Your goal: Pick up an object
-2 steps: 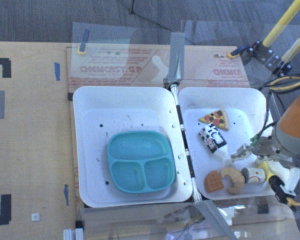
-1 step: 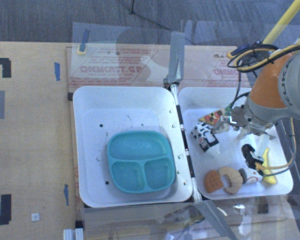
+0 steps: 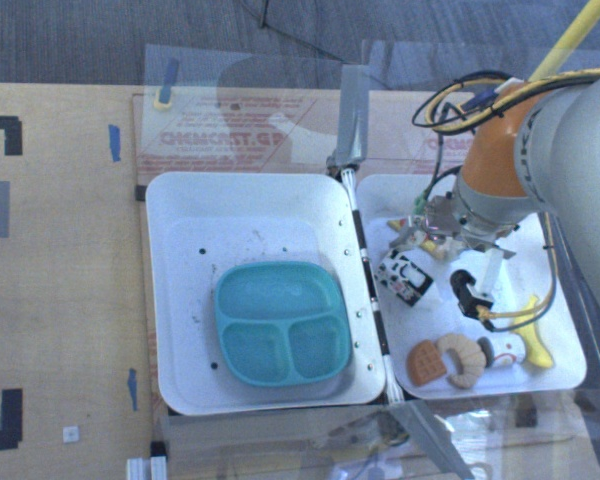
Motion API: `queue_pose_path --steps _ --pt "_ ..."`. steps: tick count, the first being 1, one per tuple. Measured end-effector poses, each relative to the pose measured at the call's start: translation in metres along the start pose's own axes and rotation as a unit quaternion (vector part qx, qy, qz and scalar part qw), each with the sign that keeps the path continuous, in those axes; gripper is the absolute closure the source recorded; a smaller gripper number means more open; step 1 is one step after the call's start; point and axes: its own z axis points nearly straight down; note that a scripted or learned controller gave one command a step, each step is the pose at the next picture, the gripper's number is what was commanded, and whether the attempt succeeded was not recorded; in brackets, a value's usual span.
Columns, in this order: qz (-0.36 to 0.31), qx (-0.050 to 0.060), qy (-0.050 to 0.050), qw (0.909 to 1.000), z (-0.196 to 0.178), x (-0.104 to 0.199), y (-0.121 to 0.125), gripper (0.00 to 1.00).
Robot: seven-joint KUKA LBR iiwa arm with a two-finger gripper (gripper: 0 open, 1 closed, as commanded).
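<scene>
The gripper [image 3: 427, 236] was seen low in the right bin [image 3: 567, 366], near its back left part, with the arm [image 3: 540, 138] bent over it from the right. Whether the jaws were wide or narrow could not be told, since the wrist hid them from above. Nothing was seen held.

A black-and-white block [image 3: 404, 276] lay just beside the gripper, toward the front and a little left; whether it was touched could not be told. It was judged the likeliest thing to be picked. Further forward in the same bin lay a waffle [image 3: 426, 362] with a tan ring [image 3: 462, 356] against it, and a banana [image 3: 533, 343] near the right wall, all well apart from the gripper. In the left bin [image 3: 240, 203] a teal tray [image 3: 280, 320] was set.

The task was judged to be in its early part: the reach into the bin appeared made, but no grasp was shown and nothing was lifted. The closing on a thing and the raising of it were left to be done.
</scene>
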Motion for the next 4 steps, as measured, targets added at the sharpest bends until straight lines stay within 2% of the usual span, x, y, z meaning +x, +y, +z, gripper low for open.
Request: queue_pose_path --steps 1,2,3,4 --pt "-0.018 0.002 0.0 0.9998 0.002 0.01 0.057 0.0" --pt "-0.017 0.005 0.001 0.9998 -0.005 -0.055 -0.067 0.0" --pt "-0.049 0.001 0.0 0.9988 0.001 -0.082 0.0 0.0" --pt "-0.103 0.005 0.0 0.9947 0.002 -0.029 0.061 0.0"
